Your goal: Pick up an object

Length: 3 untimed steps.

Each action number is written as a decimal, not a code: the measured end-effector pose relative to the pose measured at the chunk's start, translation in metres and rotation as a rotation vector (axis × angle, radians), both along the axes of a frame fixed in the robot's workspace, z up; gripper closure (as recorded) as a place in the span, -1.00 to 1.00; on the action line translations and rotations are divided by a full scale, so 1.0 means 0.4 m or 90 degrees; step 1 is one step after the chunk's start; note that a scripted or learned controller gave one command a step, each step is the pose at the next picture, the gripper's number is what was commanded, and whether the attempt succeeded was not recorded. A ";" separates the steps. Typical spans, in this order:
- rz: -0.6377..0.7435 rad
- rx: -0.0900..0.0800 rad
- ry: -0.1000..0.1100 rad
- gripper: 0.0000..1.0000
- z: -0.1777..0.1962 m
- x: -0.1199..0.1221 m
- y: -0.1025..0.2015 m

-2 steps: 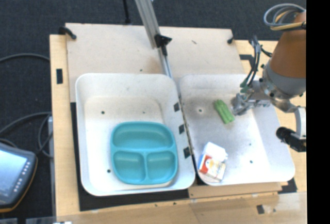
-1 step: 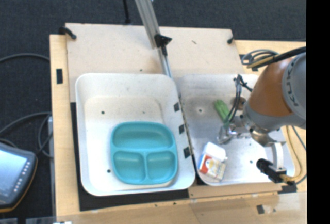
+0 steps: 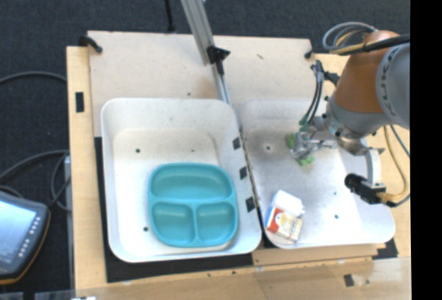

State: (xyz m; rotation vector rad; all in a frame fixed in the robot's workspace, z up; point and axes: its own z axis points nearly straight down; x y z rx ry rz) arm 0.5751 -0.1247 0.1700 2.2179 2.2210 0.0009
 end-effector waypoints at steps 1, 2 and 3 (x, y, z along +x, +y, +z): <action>0.001 0.000 0.002 1.00 -0.142 0.106 0.042; 0.002 0.000 -0.001 1.00 -0.173 0.182 0.016; 0.007 -0.002 -0.001 1.00 -0.141 0.181 0.013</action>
